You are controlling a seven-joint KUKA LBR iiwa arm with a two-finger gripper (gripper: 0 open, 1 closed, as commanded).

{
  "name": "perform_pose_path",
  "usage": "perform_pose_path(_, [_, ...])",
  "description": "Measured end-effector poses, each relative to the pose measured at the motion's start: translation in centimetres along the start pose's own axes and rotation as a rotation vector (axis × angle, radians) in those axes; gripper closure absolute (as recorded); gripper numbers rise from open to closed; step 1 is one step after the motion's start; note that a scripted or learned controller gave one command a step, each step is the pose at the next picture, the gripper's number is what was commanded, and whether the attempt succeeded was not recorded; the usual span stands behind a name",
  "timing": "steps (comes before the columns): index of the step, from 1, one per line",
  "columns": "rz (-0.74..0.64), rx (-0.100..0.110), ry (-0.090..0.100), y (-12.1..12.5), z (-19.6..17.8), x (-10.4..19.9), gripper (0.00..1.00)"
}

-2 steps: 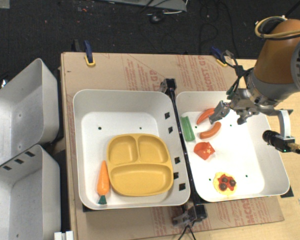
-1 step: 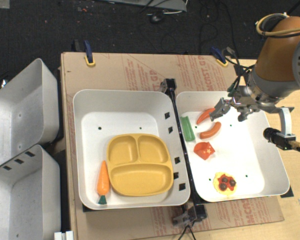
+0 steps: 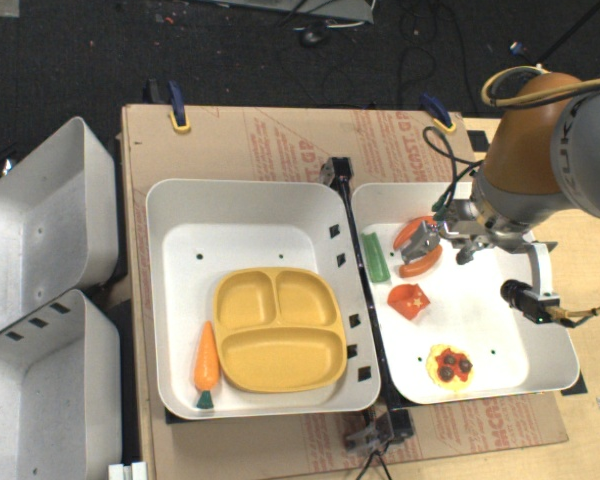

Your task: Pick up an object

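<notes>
Lowest in the frame, a small yellow disc topped with dark red berries [image 3: 451, 365] lay near the front edge of the right-hand shallow white plastic bin [image 3: 540, 368]. In the left-hand white bin [image 3: 170, 268], an orange toy carrot with a green stub [image 3: 206, 360] rested just beside the left rim of a yellow three-compartment plastic tray [image 3: 280, 330]. Further up the right bin, a red chunky toy piece [image 3: 408, 301] sat near the centre, apart from the disc. Above it, an orange-red curved toy, sausage-like in shape [image 3: 418, 248], lay beside a green flat strip [image 3: 376, 256] that ran along the divider between the bins. The metal two-finger gripper [image 3: 432, 236] stood directly at the curved toy, touching or overlapping its right side; whether its fingers were spread or pinched could not be told. The grey arm with its orange band [image 3: 530, 148] reached in from the upper right, covering that bin's far corner. A black cable fitting [image 3: 525, 298] hung over the bin's right side.
</notes>
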State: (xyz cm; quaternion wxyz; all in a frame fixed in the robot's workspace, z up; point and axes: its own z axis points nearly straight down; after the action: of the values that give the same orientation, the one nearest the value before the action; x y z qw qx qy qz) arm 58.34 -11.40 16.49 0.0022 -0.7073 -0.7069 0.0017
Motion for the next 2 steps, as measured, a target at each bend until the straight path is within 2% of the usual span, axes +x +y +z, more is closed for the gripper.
perform_pose_path(1, [-0.003,-0.001,0.000,0.8,5.6,0.6,0.00])
perform_pose_path(2, [0.000,-0.007,-0.001,0.9,7.2,0.6,0.00])
